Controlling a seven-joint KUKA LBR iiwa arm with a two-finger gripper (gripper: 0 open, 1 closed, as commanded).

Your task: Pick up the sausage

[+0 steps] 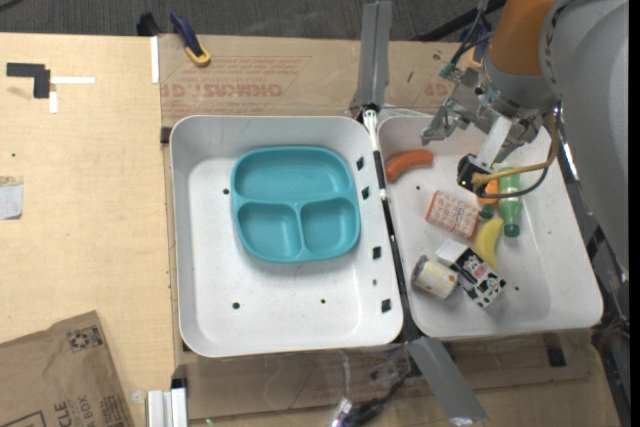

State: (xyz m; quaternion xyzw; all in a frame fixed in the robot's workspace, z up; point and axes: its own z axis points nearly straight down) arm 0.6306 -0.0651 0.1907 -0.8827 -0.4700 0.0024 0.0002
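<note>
The sausage [408, 163], orange-red and slightly curved, lies at the far left of the right bin [560, 300], close to the wall between the two bins. My gripper [447, 123] hangs over the bin's back edge, just up and to the right of the sausage and apart from it. Nothing is seen in the gripper.
The right bin also holds a pink packet [452, 212], a yellow banana [487, 240], a green bottle [511, 213], a cream cup on its side [435, 277] and a black-and-white carton [479, 278]. A teal divided plate [296, 203] lies in the left bin [200, 295].
</note>
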